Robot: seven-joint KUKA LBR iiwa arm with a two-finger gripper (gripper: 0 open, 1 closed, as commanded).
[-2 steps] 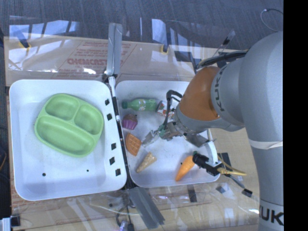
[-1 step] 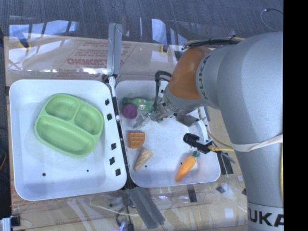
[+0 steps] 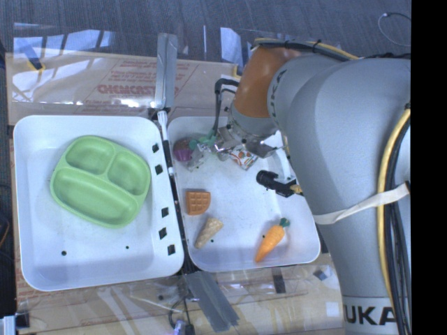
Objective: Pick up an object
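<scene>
The end effector (image 3: 229,145) hung low at the far end of the right bin (image 3: 241,208), crowded between a purple toy (image 3: 184,150) and an orange-and-white packet (image 3: 244,159); its opening, and any hold, could not be told; closing there, it might have pinched both or nudged one aside and lifted nothing.

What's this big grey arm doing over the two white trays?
The arm is reaching in from the right to pick something out of the right bin. Its gripper is down at the far end, beside a purple toy, and whether it has hold of anything is unclear. A waffle piece, a tan wedge and a toy carrot lie nearer. The left bin holds a green divided plate.
</scene>
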